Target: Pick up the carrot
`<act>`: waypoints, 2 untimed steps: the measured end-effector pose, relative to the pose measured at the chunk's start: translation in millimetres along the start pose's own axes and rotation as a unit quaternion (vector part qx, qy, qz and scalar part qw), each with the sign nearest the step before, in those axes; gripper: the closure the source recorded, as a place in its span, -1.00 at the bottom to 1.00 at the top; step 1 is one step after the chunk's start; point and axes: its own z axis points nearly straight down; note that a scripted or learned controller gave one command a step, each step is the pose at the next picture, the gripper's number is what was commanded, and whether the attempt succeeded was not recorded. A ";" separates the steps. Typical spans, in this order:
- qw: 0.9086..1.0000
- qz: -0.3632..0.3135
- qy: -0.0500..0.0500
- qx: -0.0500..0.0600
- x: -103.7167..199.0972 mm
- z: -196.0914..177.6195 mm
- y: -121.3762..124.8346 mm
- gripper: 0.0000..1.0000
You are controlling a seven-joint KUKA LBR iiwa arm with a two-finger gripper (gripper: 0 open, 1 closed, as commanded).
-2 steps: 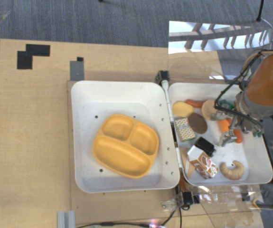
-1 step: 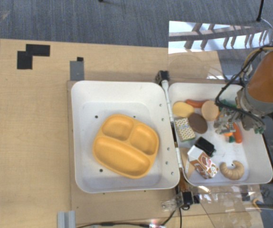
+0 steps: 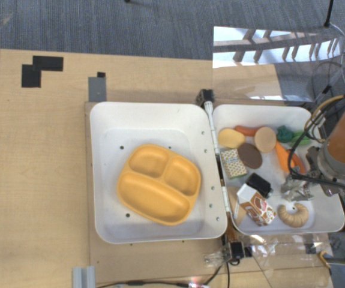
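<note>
Two white bins sit side by side on the desk (image 3: 40, 179). At frame centre the left bin (image 3: 103, 179) holds a yellow divided plate (image 3: 158, 183). On the right side of the frame, the right bin (image 3: 334, 218) is crowded with toy foods. The carrot (image 3: 282, 156) lies along its right part, green top (image 3: 289, 134) toward the upper edge, a round tan piece (image 3: 265, 140) just beside it. The jaws (image 3: 296, 188) hang just below the carrot, above a pretzel (image 3: 294, 214); whether they are parted I cannot tell.
</note>
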 end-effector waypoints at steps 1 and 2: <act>1.000 -0.001 -0.002 0.000 -1.3 0.3 0.5 -1.00; 0.991 0.134 0.001 -0.001 -61.5 2.6 -15.4 -1.00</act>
